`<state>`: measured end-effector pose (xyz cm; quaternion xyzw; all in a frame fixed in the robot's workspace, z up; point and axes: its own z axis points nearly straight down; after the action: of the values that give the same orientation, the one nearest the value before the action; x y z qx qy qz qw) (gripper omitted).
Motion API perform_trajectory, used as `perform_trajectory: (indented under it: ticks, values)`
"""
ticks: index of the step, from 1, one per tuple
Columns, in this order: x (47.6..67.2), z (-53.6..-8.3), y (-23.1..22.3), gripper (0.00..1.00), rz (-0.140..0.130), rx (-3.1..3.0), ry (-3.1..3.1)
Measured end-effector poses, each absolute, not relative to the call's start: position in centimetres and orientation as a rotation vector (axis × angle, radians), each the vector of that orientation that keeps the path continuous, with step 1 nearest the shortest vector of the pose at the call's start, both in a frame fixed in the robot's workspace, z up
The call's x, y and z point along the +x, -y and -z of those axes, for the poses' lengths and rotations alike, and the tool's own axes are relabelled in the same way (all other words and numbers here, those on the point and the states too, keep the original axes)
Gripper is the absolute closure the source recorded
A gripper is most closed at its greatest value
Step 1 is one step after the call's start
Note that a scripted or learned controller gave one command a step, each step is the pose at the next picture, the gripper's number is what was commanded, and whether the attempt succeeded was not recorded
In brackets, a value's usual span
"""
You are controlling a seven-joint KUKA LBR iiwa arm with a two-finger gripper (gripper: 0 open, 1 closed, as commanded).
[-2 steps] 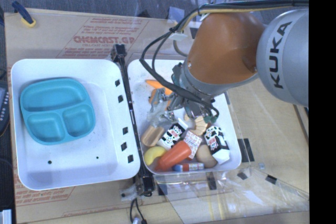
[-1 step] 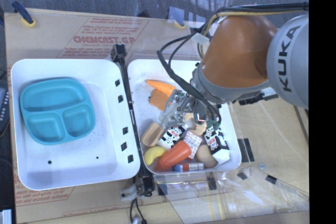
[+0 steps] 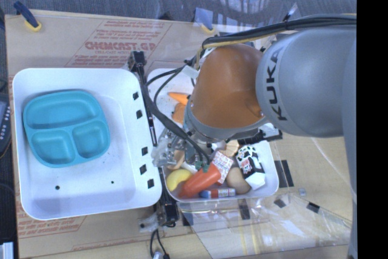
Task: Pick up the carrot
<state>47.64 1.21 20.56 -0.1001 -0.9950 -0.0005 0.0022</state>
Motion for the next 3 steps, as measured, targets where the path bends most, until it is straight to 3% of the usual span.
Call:
perform_trajectory:
  ticks: [1,2,3]
  values:
    - [47.8,-24.6,-2.0,1.0,-0.002,0.409,3.121]
    - [49.2,-25.6,-2.8,1.0,-0.001,0.349,3.125]
    - [49.2,-25.6,-2.8,0.0,-0.001,0.349,3.125]
